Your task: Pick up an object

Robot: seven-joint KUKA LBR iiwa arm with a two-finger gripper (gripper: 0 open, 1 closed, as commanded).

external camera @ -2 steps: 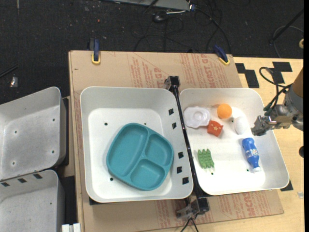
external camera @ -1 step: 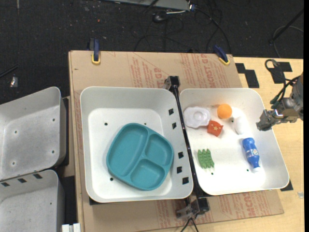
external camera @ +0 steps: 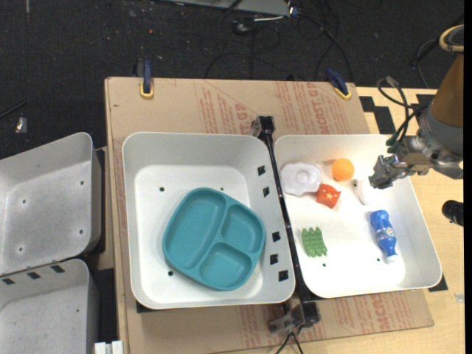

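The right bin [external camera: 413,275] holds an orange ball [external camera: 342,169], a red block [external camera: 328,195], a white round lid-like piece [external camera: 301,178], a green ridged piece [external camera: 314,242], a blue bottle [external camera: 383,234] lying on its side and a small white piece [external camera: 359,191]. My gripper [external camera: 383,174] hangs over the bin's upper right part, to the right of the orange ball and above the blue bottle. Nothing shows between its dark fingers.
The left bin [external camera: 147,198] holds a teal divided tray [external camera: 214,237]. Both bins rest on a cardboard sheet [external camera: 221,102] held by clamps at the back. White perforated panels [external camera: 44,198] lie to the far left. Cables run across the dark floor behind.
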